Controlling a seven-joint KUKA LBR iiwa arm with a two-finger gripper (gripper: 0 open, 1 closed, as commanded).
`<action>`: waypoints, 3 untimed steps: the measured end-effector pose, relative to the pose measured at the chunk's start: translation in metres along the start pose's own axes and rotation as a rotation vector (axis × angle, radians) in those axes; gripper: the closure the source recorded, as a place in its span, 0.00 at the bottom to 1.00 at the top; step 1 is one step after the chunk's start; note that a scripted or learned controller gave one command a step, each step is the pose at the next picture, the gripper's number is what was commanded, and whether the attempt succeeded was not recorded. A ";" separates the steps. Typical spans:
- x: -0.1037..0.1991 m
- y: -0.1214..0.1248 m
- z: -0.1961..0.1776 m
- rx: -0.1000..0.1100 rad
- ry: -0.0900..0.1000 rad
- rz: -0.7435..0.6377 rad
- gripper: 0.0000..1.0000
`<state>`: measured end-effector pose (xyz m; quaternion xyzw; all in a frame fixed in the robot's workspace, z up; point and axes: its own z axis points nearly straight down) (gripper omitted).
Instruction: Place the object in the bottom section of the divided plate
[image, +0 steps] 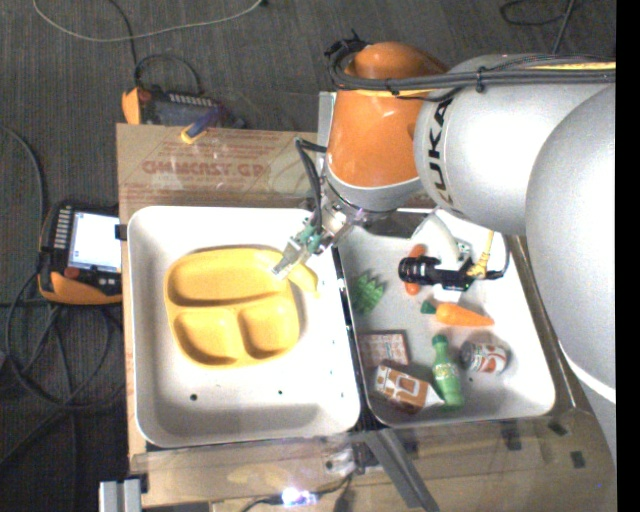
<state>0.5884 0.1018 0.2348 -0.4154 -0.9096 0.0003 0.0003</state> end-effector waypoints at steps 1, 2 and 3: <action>0.032 0.011 0.001 0.001 0.001 0.020 1.00; 0.030 0.029 -0.007 0.001 -0.003 -0.079 1.00; 0.064 -0.042 0.012 0.003 0.000 -0.068 1.00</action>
